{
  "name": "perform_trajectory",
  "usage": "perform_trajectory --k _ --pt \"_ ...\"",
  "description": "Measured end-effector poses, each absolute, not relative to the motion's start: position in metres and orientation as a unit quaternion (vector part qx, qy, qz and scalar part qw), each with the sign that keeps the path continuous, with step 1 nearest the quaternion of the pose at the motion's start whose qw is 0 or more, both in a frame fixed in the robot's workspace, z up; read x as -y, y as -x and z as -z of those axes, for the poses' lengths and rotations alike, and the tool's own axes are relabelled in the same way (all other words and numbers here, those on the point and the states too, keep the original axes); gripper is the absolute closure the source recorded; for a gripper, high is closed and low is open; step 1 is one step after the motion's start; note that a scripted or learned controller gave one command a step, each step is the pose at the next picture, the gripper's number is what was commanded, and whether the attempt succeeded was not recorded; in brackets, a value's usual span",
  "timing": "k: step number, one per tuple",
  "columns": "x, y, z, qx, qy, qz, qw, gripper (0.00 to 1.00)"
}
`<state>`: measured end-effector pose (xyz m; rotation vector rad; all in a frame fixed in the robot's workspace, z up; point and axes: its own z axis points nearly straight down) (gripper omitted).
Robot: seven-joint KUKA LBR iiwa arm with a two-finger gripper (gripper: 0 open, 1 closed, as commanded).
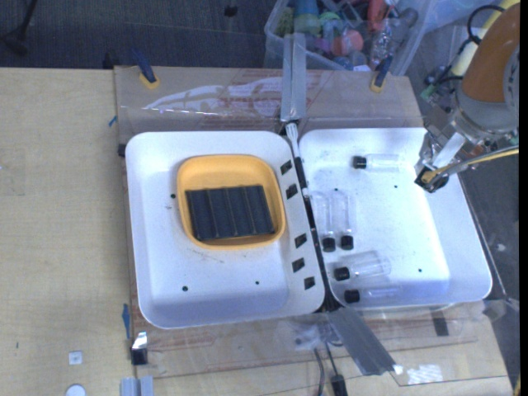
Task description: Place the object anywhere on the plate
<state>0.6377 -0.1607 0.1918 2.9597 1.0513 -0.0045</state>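
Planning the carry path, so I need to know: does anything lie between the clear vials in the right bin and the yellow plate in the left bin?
Yes. The raised divider, where the two bins' rims meet, runs between the vials and the yellow plate. A dark ridged block already lies on the plate, covering most of its middle. The gripper is near the right bin's far right edge.

A clear plastic tub point(355, 11) of mixed coloured toys stands beyond the counter's point(58, 221) far edge, above the right bin point(462, 262). A metal strip point(290, 81) runs from the far edge down to the seam between the two bins. The left bin point(157, 287) sits beside the right one, touching along that seam. Blue clamps point(147, 73) grip the brown board point(206, 97) under the bins at its far corners. A small white disc point(76, 357) lies near the counter's front left corner.
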Motion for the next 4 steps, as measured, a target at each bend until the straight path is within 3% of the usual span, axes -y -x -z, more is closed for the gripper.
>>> perform_trajectory --k 1,2,3,4 --pt "0.219 -0.647 -0.273 -0.420 -0.908 -0.0002 0.001 1.00" --pt "0.215 -0.660 -0.355 -0.522 -0.853 -0.0002 0.001 1.00" --pt "0.214 -0.646 -0.415 -0.613 -0.790 -0.0012 0.003 1.00" --pt "0.213 -0.640 -0.436 -0.723 -0.691 -0.0013 0.003 1.00"
